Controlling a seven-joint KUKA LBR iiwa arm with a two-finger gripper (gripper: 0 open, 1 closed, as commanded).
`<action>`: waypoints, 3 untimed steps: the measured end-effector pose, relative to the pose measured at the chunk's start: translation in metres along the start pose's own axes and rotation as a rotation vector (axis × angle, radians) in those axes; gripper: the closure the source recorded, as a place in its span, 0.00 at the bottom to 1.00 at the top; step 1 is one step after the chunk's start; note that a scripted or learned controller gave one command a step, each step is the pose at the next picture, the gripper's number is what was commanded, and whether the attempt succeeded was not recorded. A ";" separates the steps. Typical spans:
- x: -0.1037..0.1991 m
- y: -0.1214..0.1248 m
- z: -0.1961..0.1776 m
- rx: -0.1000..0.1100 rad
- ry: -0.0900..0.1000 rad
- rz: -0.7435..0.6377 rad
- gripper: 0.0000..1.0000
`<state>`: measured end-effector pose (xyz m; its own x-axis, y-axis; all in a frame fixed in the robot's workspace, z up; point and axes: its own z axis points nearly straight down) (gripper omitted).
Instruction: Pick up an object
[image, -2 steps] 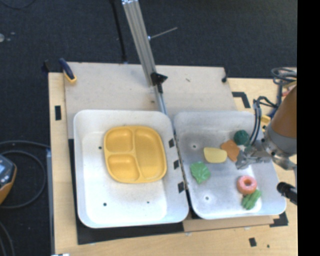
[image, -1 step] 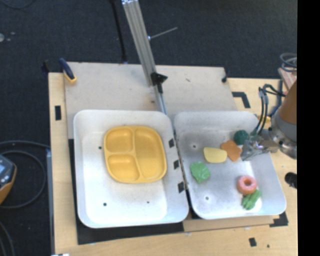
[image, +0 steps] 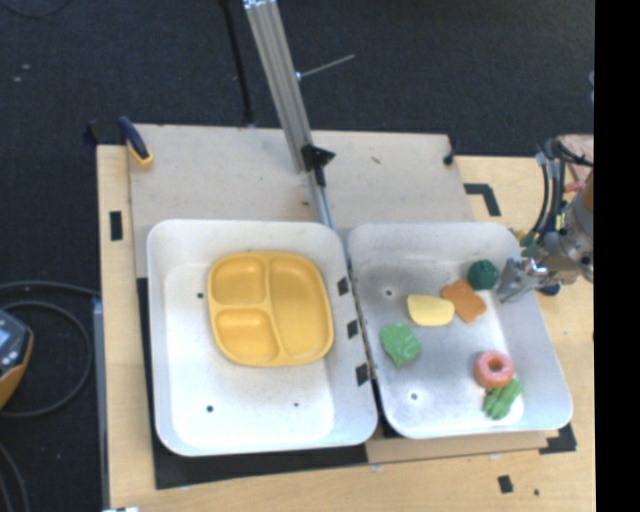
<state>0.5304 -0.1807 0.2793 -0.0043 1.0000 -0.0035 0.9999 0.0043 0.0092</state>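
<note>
The right bin (image: 440, 245) holds several small toys: a dark green ball (image: 483, 273), an orange block (image: 464, 299), a yellow piece (image: 430, 311), a green leafy piece (image: 401, 345), a pink ring (image: 493, 368) and a green pod (image: 502, 399). My gripper (image: 520, 279) hangs at the bin's right rim, just right of the dark green ball and above the orange block. Nothing shows between its fingers.
The left bin (image: 180, 400) carries a yellow divided plate (image: 270, 307). A metal post (image: 285, 85) rises slantwise from the bench behind the bins. Cables (image: 548, 195) trail along the arm at the right edge.
</note>
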 end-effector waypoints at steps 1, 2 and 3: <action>0.054 0.014 0.003 0.005 0.003 -0.003 1.00; 0.094 0.038 0.015 0.007 0.003 -0.002 1.00; 0.150 0.054 0.020 0.007 0.004 -0.003 1.00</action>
<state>0.5838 -0.0309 0.2591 -0.0073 1.0000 0.0001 1.0000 0.0073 0.0026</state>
